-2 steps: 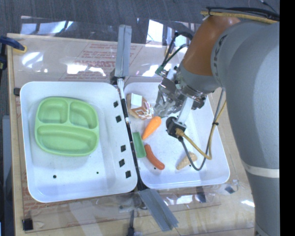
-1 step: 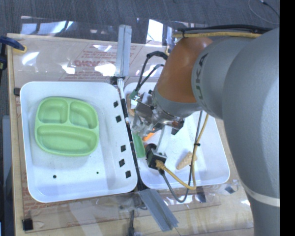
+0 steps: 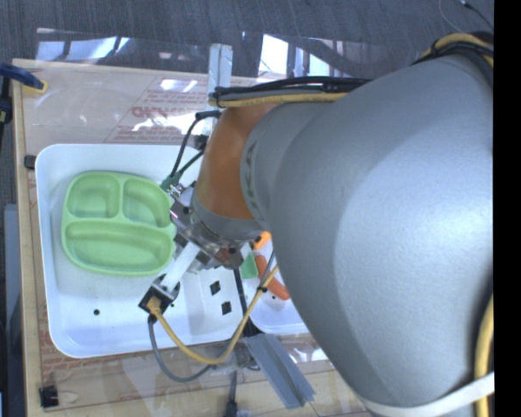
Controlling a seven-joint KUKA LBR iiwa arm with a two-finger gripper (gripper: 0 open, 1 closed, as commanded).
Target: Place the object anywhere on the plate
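you can see an orange-and-green object (image 3: 269, 272) peeking out under the arm (image 3: 365, 233), at the left edge of the right bin (image 3: 282, 324). the green plate (image 3: 113, 224) sits toward the far-left corner of the left bin (image 3: 87, 328), bare. the gripper (image 3: 210, 254) hangs over the seam between the bins; whether it's spread or pinching, you cannot tell. likely the pick step: next, confirm a hold, then carry left over the plate.

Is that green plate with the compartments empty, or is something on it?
Empty: the green plate shows bare compartments where visible; the arm hides its right edge.
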